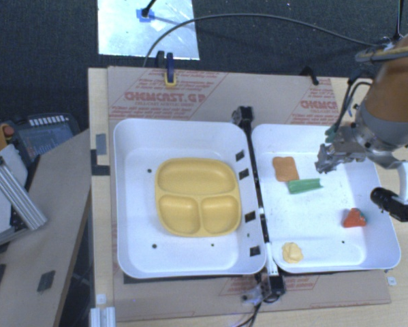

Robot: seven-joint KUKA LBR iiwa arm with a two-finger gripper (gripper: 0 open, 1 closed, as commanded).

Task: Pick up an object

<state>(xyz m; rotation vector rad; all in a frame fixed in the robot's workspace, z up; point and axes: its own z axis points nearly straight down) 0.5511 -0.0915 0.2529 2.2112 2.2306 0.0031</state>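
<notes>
Objects for picking: four small pieces lie in the right bin [377,182], all well apart from the tool's tips except the two nearest.
Orange slab [285,168]: flat on the bin floor near its left wall, toward the far edge.
Green stick [304,185]: just beside the orange slab on its near side, lying roughly crosswise.
Red piece [354,218]: near the bin's right edge, about halfway down.
Pale yellow piece [292,252]: in the bin's near-left corner.
Tool [324,163]: hangs over the far half of the right bin, just right of the orange slab and above the green stick; nothing is seen between its tips, and whether they are parted or closed cannot be told.
Arm [394,101]: grey with an orange band, reaching in from the right.
Left bin [132,182]: carries a yellow divided tray [196,195] at its middle, three compartments showing.
Bench [210,90]: both bins sit side by side on a printed board.
</notes>
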